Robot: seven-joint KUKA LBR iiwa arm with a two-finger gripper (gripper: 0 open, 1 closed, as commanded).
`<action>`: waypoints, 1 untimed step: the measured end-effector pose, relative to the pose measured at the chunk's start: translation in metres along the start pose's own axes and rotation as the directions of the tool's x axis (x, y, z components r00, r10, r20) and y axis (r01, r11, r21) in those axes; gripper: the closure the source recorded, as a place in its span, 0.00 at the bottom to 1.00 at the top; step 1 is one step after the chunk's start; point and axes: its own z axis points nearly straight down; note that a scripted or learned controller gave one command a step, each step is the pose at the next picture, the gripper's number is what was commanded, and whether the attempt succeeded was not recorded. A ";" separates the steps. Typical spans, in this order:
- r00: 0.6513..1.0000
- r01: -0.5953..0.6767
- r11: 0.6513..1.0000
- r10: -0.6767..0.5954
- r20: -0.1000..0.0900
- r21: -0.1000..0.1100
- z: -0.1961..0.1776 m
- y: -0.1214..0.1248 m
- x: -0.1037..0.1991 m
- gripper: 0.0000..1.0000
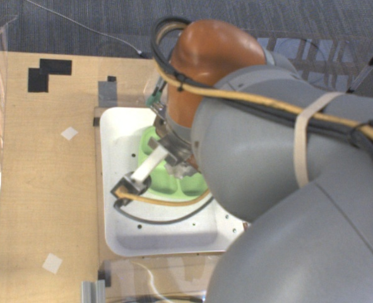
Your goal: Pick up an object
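Gripper [177,164] sits low in the white bin [120,137], right over the green object [162,182] lying mid-bin; open or closed, we cannot tell. We judge this the grasp step, so next we need a firm close, then a straight lift. The grey arm [287,169] covers the bin's right side, above the wooden counter [47,169].

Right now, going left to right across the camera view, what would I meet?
Black mark → white bin → green thing lying in it → grey arm.
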 end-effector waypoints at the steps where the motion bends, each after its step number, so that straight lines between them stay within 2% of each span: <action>1: 0.946 -0.323 0.946 0.323 0.007 -0.001 0.075 -0.001 -0.002 1.00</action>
